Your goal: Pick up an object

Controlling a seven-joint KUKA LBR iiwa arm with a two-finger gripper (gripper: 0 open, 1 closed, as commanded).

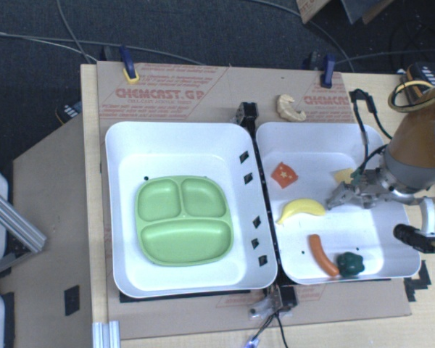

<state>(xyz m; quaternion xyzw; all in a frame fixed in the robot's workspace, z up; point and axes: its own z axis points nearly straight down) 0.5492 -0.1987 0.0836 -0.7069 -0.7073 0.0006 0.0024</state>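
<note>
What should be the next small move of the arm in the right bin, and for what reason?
Probably a short move left and toward the bin's near side, to bring the gripper over the banana. The gripper sits just right of it, with nothing seen between its fingers, and the banana lies apart from the sausage.

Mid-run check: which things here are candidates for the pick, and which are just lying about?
For the pick, all in the right bin:
- banana
- red square piece
- sausage
- dark green piece
- yellow piece beside the tool

Lying about:
- green divided plate in the left bin
- beige piece on the bench behind the bins
- clamps
- cables
</note>
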